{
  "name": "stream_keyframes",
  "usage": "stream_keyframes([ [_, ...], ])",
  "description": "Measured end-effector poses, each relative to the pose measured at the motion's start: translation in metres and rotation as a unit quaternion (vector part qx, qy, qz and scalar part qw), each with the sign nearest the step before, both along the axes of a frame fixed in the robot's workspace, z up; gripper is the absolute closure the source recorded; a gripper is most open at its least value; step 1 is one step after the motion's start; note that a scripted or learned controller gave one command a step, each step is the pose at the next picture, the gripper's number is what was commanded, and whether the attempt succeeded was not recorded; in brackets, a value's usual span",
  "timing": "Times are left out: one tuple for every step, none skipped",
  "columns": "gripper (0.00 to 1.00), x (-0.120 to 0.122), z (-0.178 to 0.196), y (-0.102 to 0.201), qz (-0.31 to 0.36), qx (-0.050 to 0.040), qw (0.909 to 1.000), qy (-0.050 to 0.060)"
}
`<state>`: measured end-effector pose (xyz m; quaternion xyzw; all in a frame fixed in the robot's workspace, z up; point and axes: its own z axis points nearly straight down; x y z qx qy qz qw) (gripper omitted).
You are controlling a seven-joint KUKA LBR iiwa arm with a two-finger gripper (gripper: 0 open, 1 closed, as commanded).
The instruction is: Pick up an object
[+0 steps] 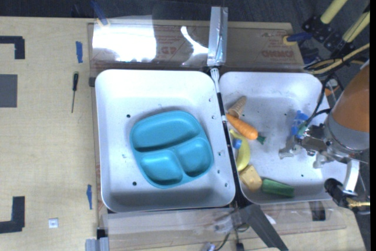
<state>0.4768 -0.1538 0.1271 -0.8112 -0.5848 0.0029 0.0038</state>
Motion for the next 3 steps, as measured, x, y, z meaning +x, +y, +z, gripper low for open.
stream_keyframes([
  [0.00,0.033,0.002,-0.043,0.117,-0.0012,0.9932,-0.005],
  [0.00,0.092,-0.040,-0.035,0.141,-0.0020,0.9900,-0.007],
  [1.00,0.094,-0.028,-0.035,0.141,-0.0032,0.9900,-0.010],
])
